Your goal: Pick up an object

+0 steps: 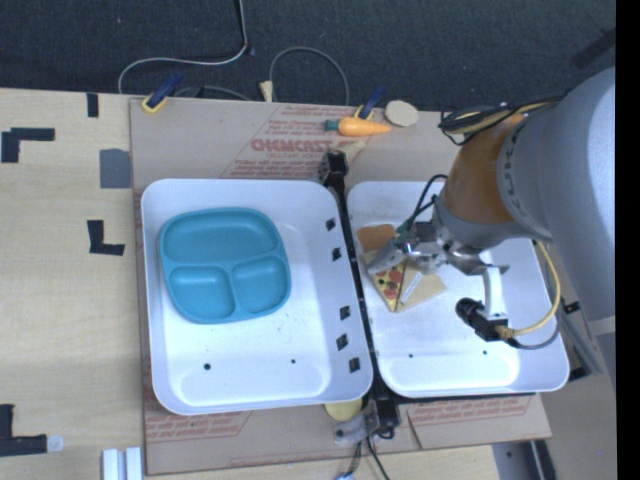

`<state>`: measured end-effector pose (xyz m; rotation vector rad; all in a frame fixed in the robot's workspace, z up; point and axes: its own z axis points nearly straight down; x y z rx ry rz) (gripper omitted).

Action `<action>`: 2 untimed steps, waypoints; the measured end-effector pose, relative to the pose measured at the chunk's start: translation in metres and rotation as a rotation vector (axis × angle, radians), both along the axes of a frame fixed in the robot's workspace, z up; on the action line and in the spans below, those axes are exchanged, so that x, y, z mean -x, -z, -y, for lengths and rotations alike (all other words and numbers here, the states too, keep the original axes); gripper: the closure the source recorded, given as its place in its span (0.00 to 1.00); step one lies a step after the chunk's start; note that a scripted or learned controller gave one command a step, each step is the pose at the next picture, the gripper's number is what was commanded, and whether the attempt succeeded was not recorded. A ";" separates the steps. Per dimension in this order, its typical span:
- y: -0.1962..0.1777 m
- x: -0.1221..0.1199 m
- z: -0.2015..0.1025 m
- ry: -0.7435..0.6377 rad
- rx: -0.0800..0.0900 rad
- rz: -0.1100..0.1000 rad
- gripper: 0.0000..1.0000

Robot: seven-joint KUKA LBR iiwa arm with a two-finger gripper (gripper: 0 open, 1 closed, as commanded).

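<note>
Camera view: gripper [408, 253] low in the right bin [520, 368], over a small pile of flat toy food pieces. Pizza slice [390, 284] lies just below and left of the jaws, long axis slanting down-right. Brown piece [374, 236] just up-left. Jaw state: cannot tell, wrist hides it.

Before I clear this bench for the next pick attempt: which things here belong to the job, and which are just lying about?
Belonging to the job:
- gripper, down in the right bin
- pizza slice toy under it
- brown flat piece beside it

Lying about:
- blue divided plate in the left bin
- toy carrot on the cardboard behind the bins
</note>
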<state>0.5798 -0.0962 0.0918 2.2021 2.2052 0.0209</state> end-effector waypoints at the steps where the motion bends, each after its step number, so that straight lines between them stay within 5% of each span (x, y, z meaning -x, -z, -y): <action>1: -0.011 -0.001 -0.002 -0.002 -0.006 -0.006 1.00; 2: -0.010 0.000 -0.002 -0.001 -0.006 -0.008 0.00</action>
